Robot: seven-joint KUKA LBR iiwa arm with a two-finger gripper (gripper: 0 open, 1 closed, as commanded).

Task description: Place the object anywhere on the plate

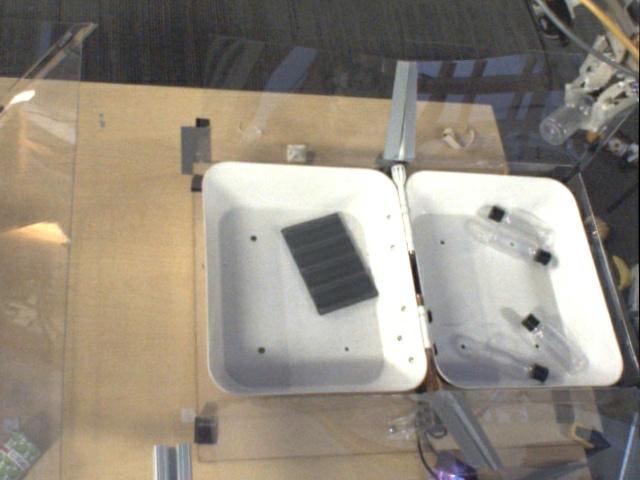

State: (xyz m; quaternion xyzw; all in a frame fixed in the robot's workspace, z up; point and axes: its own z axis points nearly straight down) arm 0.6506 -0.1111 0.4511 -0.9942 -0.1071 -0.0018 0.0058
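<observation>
We note the gripper [590, 108] hanging at the upper right, beyond the right bin [600, 298]; its grip state we cannot tell. The dark ribbed plate [329, 263] lies in the left bin [225, 298]; two clear objects [515, 233] lie in the right bin.

I see a robotics lab, wooden bench [120, 298], clear acrylic guard panels [40, 78], two white bins [225, 368], cabled arm hardware [590, 98] at the edge.
</observation>
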